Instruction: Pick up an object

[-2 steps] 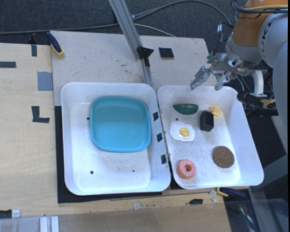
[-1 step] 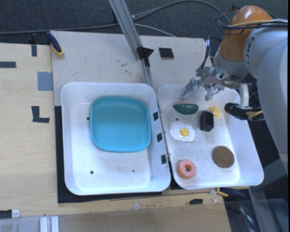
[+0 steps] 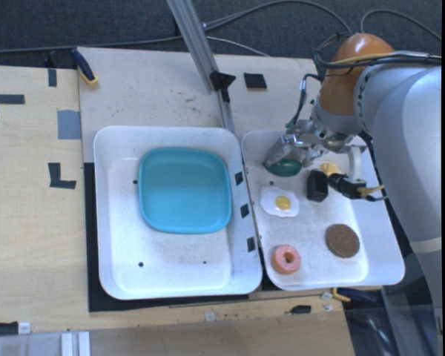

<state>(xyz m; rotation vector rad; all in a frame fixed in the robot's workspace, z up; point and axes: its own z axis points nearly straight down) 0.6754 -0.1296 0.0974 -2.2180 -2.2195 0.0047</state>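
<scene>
Camera view: the end effector (image 3: 284, 156), its opening impossible to tell, sits low over a green object (image 3: 286, 168) directly beneath it in the right bin (image 3: 378, 273), where a centred, vertical descent would best secure the grasp.

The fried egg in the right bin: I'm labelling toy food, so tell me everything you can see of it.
The fried egg looks like a plastic toy: a flat, wavy-edged white with a round yellow yolk right of centre. It lies flat on the right bin floor near its left wall, touching nothing, below the green object.
</scene>
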